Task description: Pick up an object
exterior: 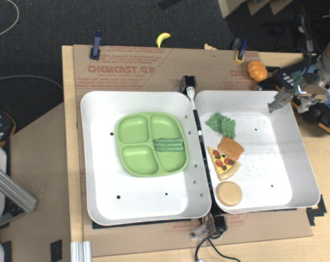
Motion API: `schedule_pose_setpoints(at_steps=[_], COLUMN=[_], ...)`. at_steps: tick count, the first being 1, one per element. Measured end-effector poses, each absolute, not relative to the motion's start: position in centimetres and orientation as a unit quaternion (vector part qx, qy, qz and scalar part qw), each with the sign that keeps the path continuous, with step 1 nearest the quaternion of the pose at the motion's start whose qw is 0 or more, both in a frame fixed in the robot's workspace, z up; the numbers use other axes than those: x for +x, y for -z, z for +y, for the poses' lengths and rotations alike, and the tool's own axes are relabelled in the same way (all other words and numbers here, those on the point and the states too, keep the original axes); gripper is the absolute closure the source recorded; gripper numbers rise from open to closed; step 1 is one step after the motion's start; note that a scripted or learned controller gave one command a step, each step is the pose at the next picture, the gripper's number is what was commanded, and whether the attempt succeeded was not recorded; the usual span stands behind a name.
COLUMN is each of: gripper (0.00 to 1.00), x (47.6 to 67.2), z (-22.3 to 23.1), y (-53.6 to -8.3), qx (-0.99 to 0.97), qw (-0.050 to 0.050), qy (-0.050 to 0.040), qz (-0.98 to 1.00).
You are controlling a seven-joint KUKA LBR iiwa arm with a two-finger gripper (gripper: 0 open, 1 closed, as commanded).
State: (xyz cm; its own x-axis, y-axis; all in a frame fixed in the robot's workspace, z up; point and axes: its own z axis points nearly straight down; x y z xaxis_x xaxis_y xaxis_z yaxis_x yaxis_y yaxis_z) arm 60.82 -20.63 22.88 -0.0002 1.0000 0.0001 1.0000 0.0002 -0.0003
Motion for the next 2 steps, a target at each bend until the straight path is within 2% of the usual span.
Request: schedule_pose_setpoints(at_steps=[1, 2], gripper=[0.00, 0.00], x=[57.6, 53.8], z=[-17.7, -11.5], y=[-44.7, -35.5], qx=[-0.706, -0.705], qw=[-0.009, 0.005], qy=[0.0051, -0.0020], qz=[-0.708, -0.709])
